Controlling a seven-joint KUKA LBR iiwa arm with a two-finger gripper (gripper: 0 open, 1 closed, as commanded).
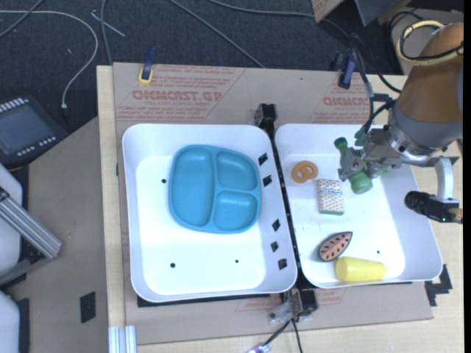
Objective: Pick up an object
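The gripper is seen low over the upper part of the right bin, reached in from the right below the orange-banded wrist. Whether anything is gripped cannot be told — a green object sits right at the tool's tip, but the view does not settle if it lies between the jaws or merely beside them. The other candidates are found to the left of and below the tool: an orange ring just to its left, a patterned sponge block below-left and close by, its long axis running roughly up and down the view. Well apart, toward the bin's near edge, a brown oval piece and a yellow cylinder are lying almost touching. The left bin is occupied by a blue divided plate. The green object is judged the nearest target.
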